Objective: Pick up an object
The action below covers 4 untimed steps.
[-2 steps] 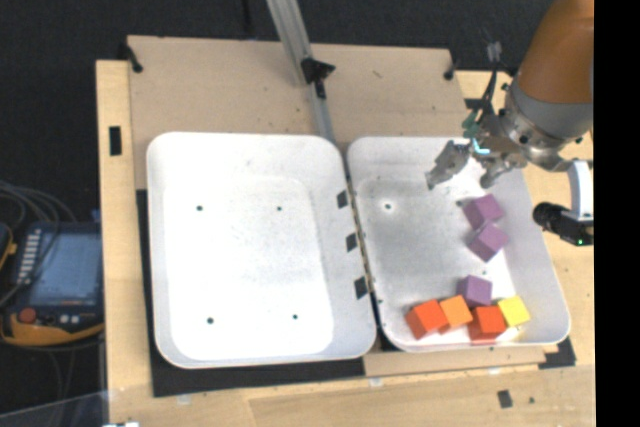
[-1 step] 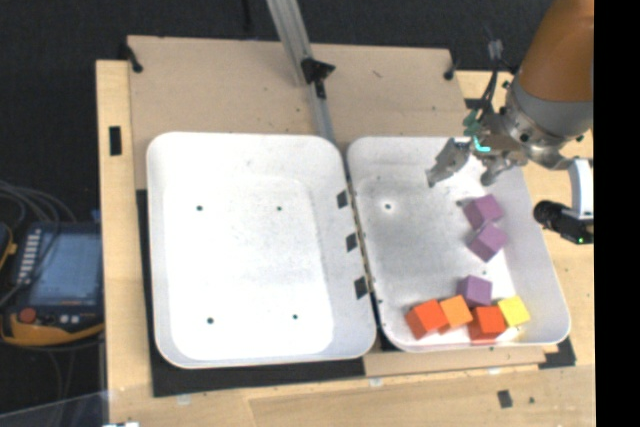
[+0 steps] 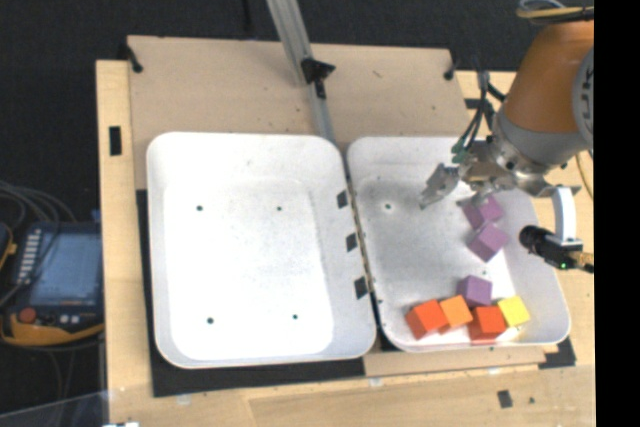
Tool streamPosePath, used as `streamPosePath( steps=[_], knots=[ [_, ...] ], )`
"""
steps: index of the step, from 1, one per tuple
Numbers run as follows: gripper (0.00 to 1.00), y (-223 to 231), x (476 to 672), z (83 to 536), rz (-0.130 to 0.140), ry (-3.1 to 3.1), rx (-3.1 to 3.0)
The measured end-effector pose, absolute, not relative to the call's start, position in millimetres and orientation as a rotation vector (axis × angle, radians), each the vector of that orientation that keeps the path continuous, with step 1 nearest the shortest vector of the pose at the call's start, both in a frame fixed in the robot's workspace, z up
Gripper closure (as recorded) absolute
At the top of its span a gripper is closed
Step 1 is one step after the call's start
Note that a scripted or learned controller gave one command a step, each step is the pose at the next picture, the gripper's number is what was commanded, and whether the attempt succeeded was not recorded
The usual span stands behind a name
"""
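My gripper hangs over the upper part of the right bin, its fingers spread open with nothing between them. Just below and to its right lie two purple blocks, one above the other. A third purple block sits lower down. Along the bin's front edge are three orange blocks and a yellow block. One grey finger points down and left toward the bin floor.
The left bin lies beside the right one, with small clips along the shared rim. A slanted metal pole rises behind the bins. A black fitting sticks out at the right bin's right rim.
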State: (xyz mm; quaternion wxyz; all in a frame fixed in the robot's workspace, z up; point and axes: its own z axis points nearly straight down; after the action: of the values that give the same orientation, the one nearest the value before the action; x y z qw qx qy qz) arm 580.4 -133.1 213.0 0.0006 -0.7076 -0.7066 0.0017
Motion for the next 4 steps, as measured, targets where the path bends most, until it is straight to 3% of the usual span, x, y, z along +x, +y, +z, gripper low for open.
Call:
streamPosePath(
  steps=[2, 3, 4],
  knots=[
    [0.0, -133.7, 593.5, 115.3, 0.007, -2.214, -2.226],
    [1.0, -134.5, 595.4, 129.9, -0.004, -2.211, -2.237],
    [1.0, -135.7, 601.6, 194.0, -0.007, -2.229, -2.224]
  ],
)
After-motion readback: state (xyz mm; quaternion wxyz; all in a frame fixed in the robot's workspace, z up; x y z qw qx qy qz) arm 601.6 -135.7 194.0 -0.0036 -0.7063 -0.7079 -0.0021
